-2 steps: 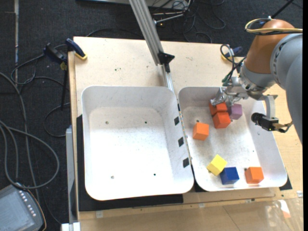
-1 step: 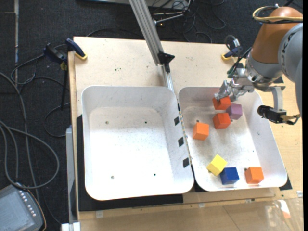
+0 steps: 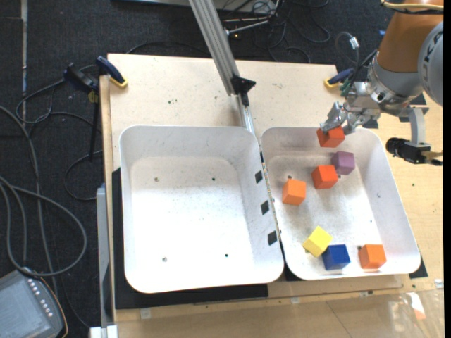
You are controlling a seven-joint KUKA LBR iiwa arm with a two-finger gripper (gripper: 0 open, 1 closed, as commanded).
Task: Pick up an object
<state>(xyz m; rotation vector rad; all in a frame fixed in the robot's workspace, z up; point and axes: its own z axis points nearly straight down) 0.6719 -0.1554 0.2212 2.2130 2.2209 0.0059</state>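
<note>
Red cube (image 3: 330,136): held at the tip of the gripper (image 3: 334,127), over the right bin's far edge, at about 12 o'clock from the loose blocks. It looks lifted clear of the floor, though the slant of the view makes that a judgement.
Fingers: pinching the red cube from above; the cube's upper part sits between them and its lower faces hang free.
Why held so: a top-down pinch keeps the cube level and lets the arm (image 3: 405,48) rise without brushing the bin wall just beside it.
Task stage: the pick seems done or nearly so; what remains is to keep the grip while rising.
Purple block (image 3: 344,162): on the bin floor at 5 o'clock from the held cube, near it, touching an orange block (image 3: 324,177) at its own 7 o'clock.
Orange cube (image 3: 294,191): at 8 o'clock from that pair, just apart.
Near row: yellow block (image 3: 317,241) and blue block (image 3: 336,256) touching, with a third orange one (image 3: 372,256) at 3 o'clock from the blue, apart.
Right bin (image 3: 394,189): holds all 6 loose blocks.
Left bin (image 3: 190,210): at 9 o'clock, touching the right bin along a shared edge.
Bench (image 3: 176,90): carries both bins; a metal post (image 3: 215,37) slants across it toward 12 o'clock.
Risk: a shallow grip could let the cube slip back among the blocks.
</note>
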